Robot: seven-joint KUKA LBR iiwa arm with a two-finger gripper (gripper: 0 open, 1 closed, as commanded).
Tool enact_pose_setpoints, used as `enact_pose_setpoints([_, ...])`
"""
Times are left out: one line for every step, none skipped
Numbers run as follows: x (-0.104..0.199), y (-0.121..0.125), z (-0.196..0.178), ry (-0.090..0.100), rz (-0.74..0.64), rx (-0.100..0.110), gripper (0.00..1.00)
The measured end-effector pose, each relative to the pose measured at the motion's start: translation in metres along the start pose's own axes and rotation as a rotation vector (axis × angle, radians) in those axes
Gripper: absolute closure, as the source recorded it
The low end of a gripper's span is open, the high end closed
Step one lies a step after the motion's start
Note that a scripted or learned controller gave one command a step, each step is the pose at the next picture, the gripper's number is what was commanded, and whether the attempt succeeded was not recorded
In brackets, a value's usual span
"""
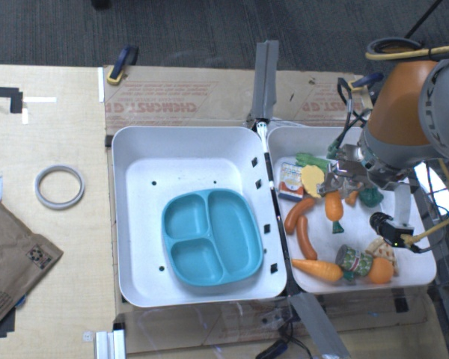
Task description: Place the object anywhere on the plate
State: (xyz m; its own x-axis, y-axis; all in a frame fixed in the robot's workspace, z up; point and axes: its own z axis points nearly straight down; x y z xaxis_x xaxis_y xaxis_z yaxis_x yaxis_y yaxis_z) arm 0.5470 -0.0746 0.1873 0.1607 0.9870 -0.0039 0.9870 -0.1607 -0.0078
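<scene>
Gripper (334, 194) over right bin (423, 275), seemingly clamped on small carrot (334, 207). Blue plate (212, 235) in left bin (135, 223); toy food below gripper.

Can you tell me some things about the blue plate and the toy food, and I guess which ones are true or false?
1. The blue plate sits in the left bin. True.
2. A carrot lies on the plate. False: the carrot lies in the right bin.
3. The plate has three compartments. True.
4. The tape ring is inside a bin. False: it lies on the bench, left of both bins.
</scene>
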Motion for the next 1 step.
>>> enact_pose_setpoints([0.0538,-0.0106,-0.0007,0.001,-0.128,-0.001,1.0])
